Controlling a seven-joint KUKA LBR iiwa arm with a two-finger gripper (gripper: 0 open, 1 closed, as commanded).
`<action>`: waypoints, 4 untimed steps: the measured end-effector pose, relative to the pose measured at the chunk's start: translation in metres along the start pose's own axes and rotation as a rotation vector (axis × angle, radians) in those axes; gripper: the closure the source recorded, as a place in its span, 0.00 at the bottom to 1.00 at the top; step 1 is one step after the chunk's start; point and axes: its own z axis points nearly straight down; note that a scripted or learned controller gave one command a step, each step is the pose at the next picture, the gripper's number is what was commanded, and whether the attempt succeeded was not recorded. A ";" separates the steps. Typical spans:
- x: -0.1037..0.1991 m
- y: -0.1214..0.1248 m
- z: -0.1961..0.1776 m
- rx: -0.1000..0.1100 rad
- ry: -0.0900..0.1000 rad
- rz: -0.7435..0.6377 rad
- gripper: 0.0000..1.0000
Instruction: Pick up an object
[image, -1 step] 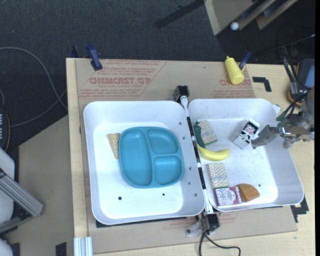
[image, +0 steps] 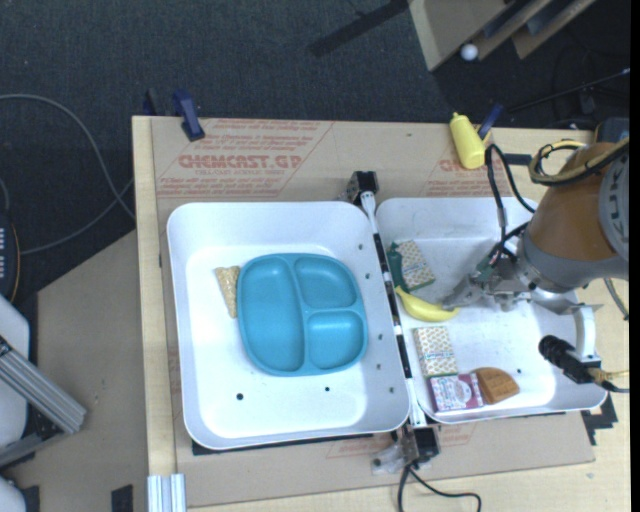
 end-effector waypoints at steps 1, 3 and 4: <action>-0.072 0.041 -0.025 0.008 0.001 0.000 0.00; -0.029 0.101 0.002 0.004 0.000 -0.003 1.00; 0.014 0.110 0.011 0.015 0.001 -0.001 1.00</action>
